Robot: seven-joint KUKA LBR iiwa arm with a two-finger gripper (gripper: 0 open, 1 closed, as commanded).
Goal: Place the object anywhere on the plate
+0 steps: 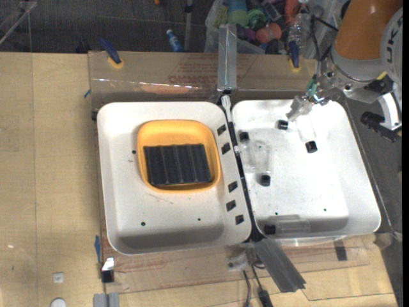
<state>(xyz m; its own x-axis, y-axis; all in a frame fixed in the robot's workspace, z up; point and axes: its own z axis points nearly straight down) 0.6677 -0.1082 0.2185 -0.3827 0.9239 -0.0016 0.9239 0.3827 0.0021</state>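
**Arm.** The arm (367, 24) enters from the far right. Its orange band sits above the far right corner of the right bin (339, 197).

**Claw.** The gripper (297, 135) is over the far part of the right bin, angled down and toward the left. Its two fingers are spread apart, each ending in a dark tip: one tip (283, 125) is on the left and the other (311, 146) is nearer and to the right. The gap between the fingers shows bare white bin floor, so the claw is released and grasps nothing.

**Task object.** The dark ribbed block (177, 164) lies flat on the orange plate (176, 130). It covers the near half of the plate, and its ribs run from far to near. The plate rests in the middle of the left bin (128, 222). The block is well apart from the claw, in the other bin.

**Other items.**
- Two small dark pieces (264, 180) lie on the left part of the right bin floor; what they are cannot be told.
- A row of black clips (231, 187) runs along the divide between the two bins.
- A clear crate of coloured toys (268, 8) stands beyond the bins.
- Blue clamps (114, 57) hold the far edge of the bench (45, 171).
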